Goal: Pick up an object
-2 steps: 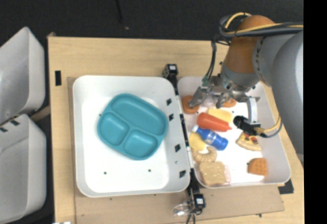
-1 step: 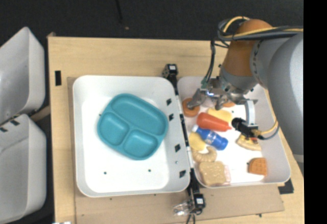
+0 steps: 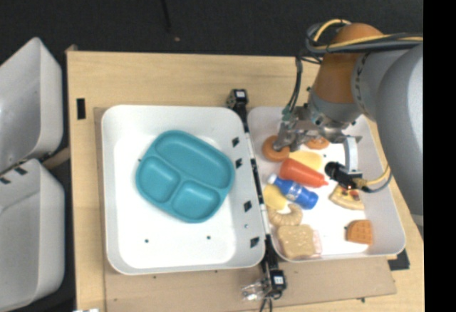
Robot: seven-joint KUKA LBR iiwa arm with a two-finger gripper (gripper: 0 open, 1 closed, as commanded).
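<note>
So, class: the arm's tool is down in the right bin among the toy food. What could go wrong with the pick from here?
1. The tool sits over packed items: the orange disc, yellow wedge and carrot touch or overlap, so it may catch two or nudge neighbours.
2. It is close to the right bin's upper left wall, so that could hamper it.

From my station I see 1 arm with a broad, smooth light-grey rounded link (image 3: 399, 100) that gives way to a glossy orange band (image 3: 340, 68) shaped like a dome above the wrist. A bundle of thin black and yellow cables (image 3: 324, 31) loops over the top of that orange section, and another dark cable with a yellow run (image 3: 374, 182) curls below a small white bracket. The metallic grey 2-finger gripper (image 3: 288, 138) looks like a compact block of dull silver parts with dark fittings.
</note>
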